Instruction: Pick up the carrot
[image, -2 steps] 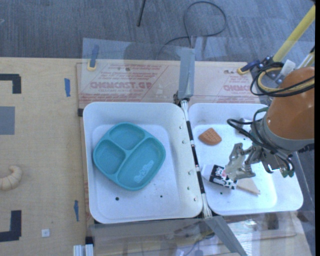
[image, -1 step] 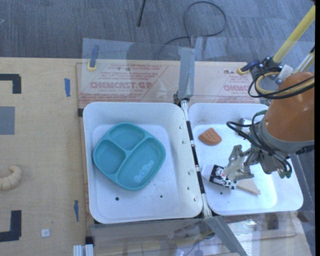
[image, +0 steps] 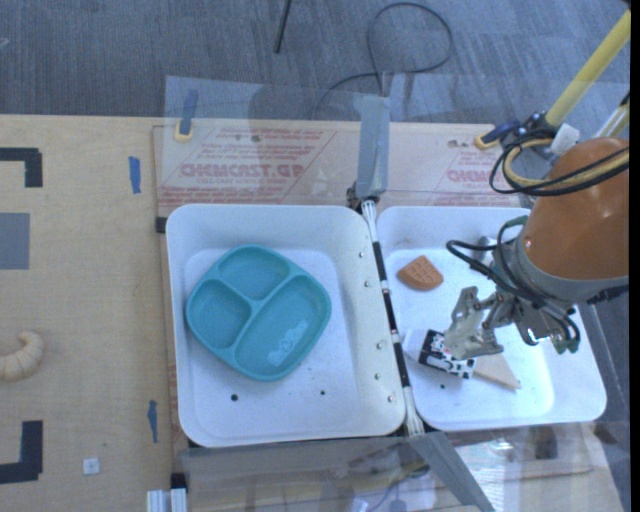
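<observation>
The carrot (image: 420, 273) is a short orange piece lying in the upper left part of the right bin (image: 570, 405). My gripper (image: 462, 338) hangs lower in the same bin, below and to the right of the carrot and apart from it. Its tip is just over a small black-and-white object (image: 443, 358). Nothing orange shows at the gripper. The arm's orange band and cables cover the bin's right side.
A tan wedge (image: 496, 376) lies right of the black-and-white object. The left bin (image: 200, 400) holds a teal divided plate (image: 259, 311). A ridge (image: 385, 320) separates the two bins. A pale curved object (image: 20, 356) lies on the bench at far left.
</observation>
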